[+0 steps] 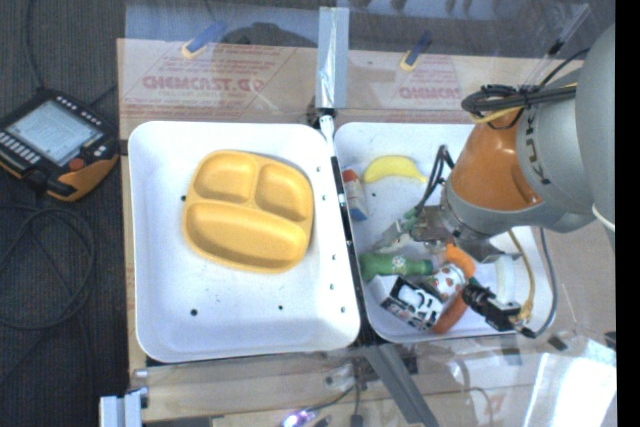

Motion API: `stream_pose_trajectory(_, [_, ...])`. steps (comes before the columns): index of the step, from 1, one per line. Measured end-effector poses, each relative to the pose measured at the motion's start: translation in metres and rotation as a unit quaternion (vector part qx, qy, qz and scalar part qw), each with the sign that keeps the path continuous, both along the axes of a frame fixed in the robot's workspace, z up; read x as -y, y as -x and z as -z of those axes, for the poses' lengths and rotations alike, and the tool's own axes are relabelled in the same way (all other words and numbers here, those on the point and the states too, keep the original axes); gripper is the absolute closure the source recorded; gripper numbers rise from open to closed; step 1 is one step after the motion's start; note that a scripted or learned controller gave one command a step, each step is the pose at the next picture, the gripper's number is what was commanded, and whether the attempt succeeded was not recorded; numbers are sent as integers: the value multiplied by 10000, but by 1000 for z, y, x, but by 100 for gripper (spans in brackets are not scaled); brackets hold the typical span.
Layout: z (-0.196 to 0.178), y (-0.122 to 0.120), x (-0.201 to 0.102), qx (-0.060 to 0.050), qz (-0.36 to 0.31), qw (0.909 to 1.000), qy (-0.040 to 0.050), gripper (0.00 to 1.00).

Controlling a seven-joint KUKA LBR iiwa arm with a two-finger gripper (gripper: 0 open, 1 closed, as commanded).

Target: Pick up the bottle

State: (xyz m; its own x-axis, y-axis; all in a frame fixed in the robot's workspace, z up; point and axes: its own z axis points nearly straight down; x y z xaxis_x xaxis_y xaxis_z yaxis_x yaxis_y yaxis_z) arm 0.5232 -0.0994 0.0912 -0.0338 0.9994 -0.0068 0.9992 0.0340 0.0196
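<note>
Two bins (150, 245) on my counter | green bottle (396, 264) lies in the right bin at 6 o'clock of the banana (393, 169) | hand (428, 233) at bottle's 1 o'clock, grip: cannot tell | yellow tray (250, 209) in the left bin

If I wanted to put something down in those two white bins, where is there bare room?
Left bin: a bare strip all around the yellow tray, widest along the front edge. Right bin: crowded. The arm hangs over the green bottle, banana and other items, leaving a small patch by the banana.
</note>
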Motion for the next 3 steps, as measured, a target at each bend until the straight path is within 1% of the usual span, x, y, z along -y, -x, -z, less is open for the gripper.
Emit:
stream_pose_trajectory(1, [0,32,11,8,-753,9972,11,0])
stream_pose_trajectory(2, [-11,31,9,25,-757,9971,-4,100])
stream_pose_trajectory(3, [-11,31,9,23,-757,9971,-4,0])
